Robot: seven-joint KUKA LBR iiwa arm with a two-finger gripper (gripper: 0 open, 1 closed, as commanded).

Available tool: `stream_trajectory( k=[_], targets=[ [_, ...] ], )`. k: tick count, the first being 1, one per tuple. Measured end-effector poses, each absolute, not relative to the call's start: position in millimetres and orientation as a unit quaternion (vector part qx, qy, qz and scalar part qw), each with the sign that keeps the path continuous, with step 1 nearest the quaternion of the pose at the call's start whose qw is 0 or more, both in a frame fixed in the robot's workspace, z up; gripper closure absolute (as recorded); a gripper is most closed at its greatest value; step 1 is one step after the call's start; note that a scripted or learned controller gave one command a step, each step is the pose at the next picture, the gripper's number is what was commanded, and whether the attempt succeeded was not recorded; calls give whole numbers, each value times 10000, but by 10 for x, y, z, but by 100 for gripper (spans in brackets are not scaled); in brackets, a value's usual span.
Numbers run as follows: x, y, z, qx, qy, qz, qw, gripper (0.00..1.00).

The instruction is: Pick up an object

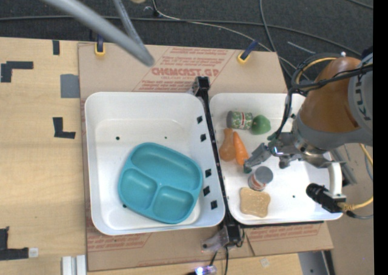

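The arm (333,101), grey with an orange band, reaches in from the right and hangs over the right bin (303,210), which serves here as the landmark. Its gripper (262,159) sits low inside that bin, near the middle, with dark fingers (257,155) pointing toward the divider; whether they are apart or together cannot be told from this slanted view, and nothing is plainly seen between them. Just below the gripper, still inside the right bin, stands a small can (262,177) with a grey top and red side, very close to the fingertips. To the gripper's left, against the bin's left wall, lies an orange carrot (239,148) beside a paler orange piece (227,145). Toward the bin's far edge lie a small labelled bottle (240,120) and, touching its right end, a green round object (261,124). Near the bin's front edge rests a tan slice of bread (254,202). Left of the right bin, the left bin (103,116) holds a teal divided plate (160,182), lying flat with three compartments.
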State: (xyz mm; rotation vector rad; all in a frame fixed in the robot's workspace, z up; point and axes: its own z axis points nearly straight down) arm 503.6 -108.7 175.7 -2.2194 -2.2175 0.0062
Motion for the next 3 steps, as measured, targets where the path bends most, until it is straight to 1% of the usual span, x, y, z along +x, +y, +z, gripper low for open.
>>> stream_trajectory(
  k=[1,2,3],
  targets=[
    [4935,-1036,1250,-7071,-7071,21,30,0],
    [4952,-1051,844,-7075,-7067,-4,-32,0],
    [4953,-1039,962,-7070,-7072,-9,-23,100]
  ],
)
